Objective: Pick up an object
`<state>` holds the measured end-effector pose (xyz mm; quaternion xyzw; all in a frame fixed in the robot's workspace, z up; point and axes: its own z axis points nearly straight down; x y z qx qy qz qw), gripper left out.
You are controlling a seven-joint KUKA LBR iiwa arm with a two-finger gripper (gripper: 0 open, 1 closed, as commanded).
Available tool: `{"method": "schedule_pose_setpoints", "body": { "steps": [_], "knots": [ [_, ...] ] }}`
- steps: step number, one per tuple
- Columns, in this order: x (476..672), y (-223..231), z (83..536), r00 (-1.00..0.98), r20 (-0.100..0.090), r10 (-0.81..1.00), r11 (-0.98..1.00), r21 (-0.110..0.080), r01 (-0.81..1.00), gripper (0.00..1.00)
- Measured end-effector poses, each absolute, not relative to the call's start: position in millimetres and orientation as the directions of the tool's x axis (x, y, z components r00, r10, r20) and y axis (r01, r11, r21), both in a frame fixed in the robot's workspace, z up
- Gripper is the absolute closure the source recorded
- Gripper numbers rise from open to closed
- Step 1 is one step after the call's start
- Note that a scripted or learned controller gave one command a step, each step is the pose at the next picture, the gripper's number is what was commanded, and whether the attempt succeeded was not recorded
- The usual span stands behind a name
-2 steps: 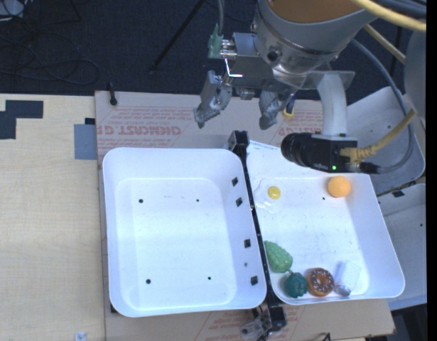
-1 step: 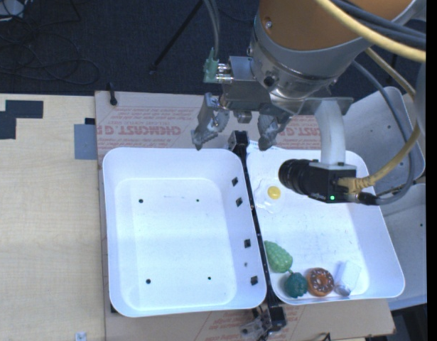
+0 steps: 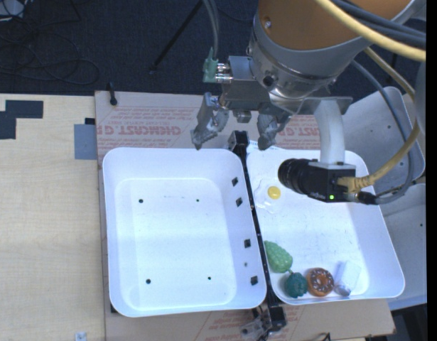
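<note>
Hovering gripper (image 3: 234, 135), apparently open, above bin divider (image 3: 248, 212).

The left bin (image 3: 126, 190) lies open; toys (image 3: 307, 279) crowd the right bin's (image 3: 374, 226) near edge.

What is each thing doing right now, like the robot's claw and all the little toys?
gripper: open, holding nothing, raised over the bins' far edge.
yellow ball: loose in the right bin, on its own.
green toy: lying at the right bin's near end.
teal toy: lying against the green toy.
donut: lying flat beside the teal toy.
white piece: lying beside the donut.
left bin: sitting flat.
</note>
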<state>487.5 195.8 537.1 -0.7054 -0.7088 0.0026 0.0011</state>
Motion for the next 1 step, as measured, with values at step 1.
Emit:
{"method": "schedule_pose_setpoints", "body": {
  "steps": [1],
  "knots": [
    [475.3,215.4,536.9,-0.003,-0.002,1.000,0.003,-0.006,1.000,0.00]
  ]
}}
